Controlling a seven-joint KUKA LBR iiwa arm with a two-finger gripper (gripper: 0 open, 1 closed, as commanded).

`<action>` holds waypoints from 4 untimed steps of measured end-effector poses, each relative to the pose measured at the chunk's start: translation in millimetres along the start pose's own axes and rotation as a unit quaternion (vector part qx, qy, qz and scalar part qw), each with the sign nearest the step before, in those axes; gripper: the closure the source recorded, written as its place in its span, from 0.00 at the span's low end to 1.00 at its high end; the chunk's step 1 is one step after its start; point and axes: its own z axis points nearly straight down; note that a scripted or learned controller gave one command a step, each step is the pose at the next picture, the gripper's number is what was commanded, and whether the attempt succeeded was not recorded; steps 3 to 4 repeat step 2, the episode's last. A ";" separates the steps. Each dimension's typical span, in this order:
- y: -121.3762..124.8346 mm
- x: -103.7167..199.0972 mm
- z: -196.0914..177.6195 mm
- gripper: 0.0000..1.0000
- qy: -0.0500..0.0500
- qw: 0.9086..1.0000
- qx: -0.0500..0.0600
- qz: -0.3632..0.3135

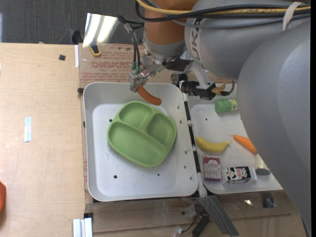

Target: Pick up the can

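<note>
Can [226, 105], green and lying on its side, is seen in the right bin [217, 187], partly shadowed by the arm [256, 43]. The hand [136, 83] is pinching an orange sausage [149, 96] over the left bin [94, 147]; the wrong object could be carried off.

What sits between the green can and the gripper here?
In the camera view, the bins' shared rim and black wrist hardware lie between the gripper, shut on a hot dog, and the can.

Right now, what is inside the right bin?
In the right bin lie a green can, a banana, a carrot and two small cartons. The arm covers its far right part.
</note>
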 end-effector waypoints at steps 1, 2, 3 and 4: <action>-46.0 41.0 46.2 1.00 0.002 0.940 0.001 -0.342; -27.3 9.1 -11.5 1.00 0.000 0.858 -0.002 -0.514; -27.3 9.1 -11.5 1.00 0.000 0.858 -0.002 -0.514; -27.3 9.1 -11.5 1.00 0.000 0.858 -0.002 -0.514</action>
